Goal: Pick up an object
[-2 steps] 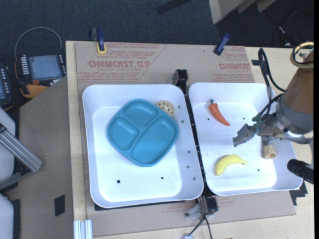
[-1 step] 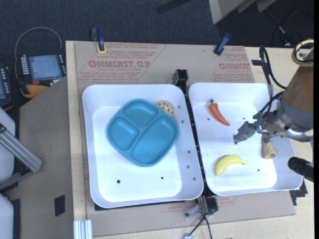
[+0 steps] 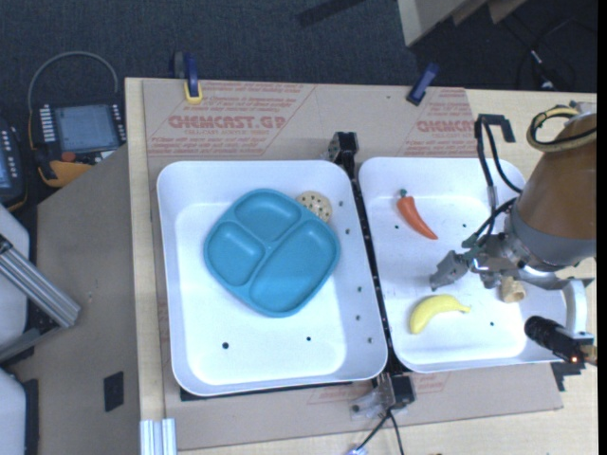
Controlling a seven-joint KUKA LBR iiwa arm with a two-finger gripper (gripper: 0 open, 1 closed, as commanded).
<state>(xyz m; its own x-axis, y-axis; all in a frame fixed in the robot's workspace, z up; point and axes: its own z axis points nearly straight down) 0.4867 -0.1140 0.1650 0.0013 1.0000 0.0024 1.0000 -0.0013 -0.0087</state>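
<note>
1. Two shallow white bins sit side by side on the bench. The left bin (image 3: 180,282) holds a blue divided plate (image 3: 272,251), tilted a bit diamond-wise, pretty much in the middle of it.
2. A round tan cookie (image 3: 314,204) peeks out from the plate's 1 o'clock edge, touching it or partly tucked under; can't tell which.
3. The right bin (image 3: 417,354) has the stuff worth grabbing. An orange carrot (image 3: 414,215) with a little green top lies toward 11 o'clock of that bin, slanted, its green end pointing up and left.
4. A yellow banana (image 3: 436,312) lies toward 7 o'clock of the same bin, close to the near wall, curved with its ends pointing to the right and lower left.
5. The arm (image 3: 560,197) comes in from 3 o'clock, orange band up top, grey wrist below. The gripper (image 3: 453,271) hangs over the right bin, sitting between carrot and banana, just above the banana at its 1 o'clock.
6. Fingers: honestly can't tell if they're apart or together from this angle; they just look like a dark grey clump. Nothing visible between them, so no object is held as far as I can see.
7. A small tan piece (image 3: 513,291) sits by the wrist at the bin's 4 o'clock side; can't make out what it is.
</note>
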